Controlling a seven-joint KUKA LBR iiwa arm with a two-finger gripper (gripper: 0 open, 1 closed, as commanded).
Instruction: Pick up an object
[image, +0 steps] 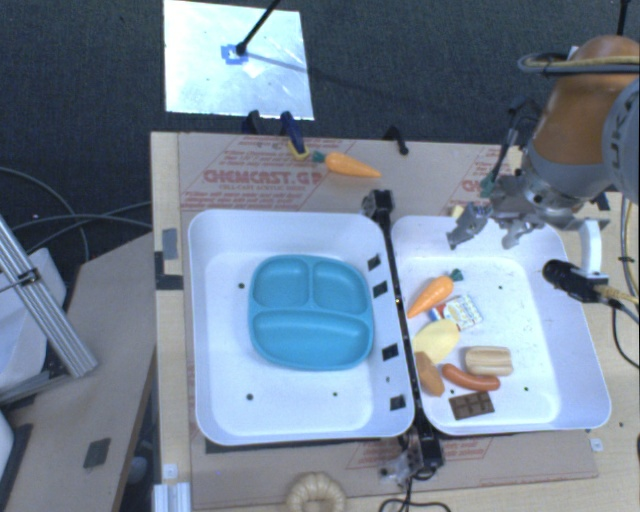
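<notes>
Hovering over the far edge of the right bin, the gripper is seen w/ fingers spread apart, nothing between them. Toy food is grouped in that bin's near-left part: carrot, sausage, bread roll, chocolate piece. A blue divided plate is set in the left bin. A 2nd carrot lies on the cardboard behind.

Glossy blue plastic plate
</notes>
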